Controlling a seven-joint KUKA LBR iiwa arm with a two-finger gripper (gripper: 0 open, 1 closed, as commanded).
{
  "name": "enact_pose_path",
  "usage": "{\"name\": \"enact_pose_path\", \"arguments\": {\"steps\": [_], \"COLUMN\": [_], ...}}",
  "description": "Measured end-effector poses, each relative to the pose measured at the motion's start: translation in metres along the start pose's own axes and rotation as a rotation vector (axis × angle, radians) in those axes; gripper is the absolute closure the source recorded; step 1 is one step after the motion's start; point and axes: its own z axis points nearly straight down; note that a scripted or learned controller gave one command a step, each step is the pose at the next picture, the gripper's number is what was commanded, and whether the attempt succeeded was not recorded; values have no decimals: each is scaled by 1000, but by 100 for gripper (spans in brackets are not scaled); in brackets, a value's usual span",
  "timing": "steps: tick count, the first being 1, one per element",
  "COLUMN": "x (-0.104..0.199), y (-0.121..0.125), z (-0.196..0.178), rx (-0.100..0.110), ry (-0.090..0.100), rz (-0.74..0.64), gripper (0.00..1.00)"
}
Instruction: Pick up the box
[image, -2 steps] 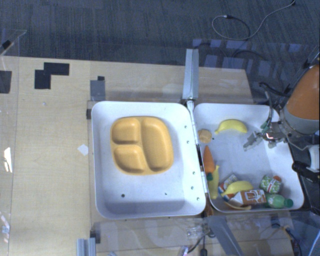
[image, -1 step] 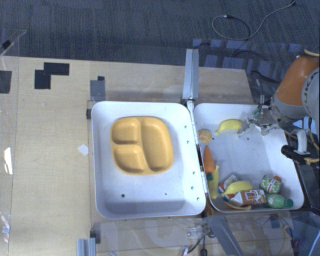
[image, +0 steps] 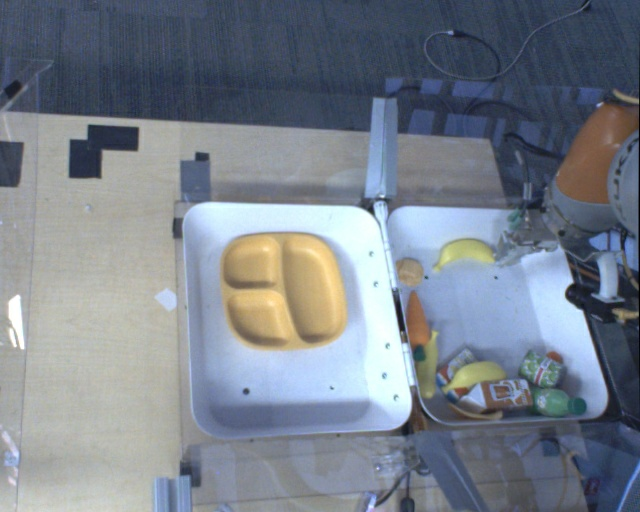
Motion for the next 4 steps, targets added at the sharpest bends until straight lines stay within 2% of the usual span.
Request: {"name": "enact_pose_path", "arguments": {"steps": [1,2,3,4], "x": [0,-1,-1,0], "y": [0,12,15,15], "z": [0,13,0,0], "rx": [0,11,5,5], "ry": [0,5,2,2], "rz": [-1,20,14,13], "gripper": [0,0,100,0]}}
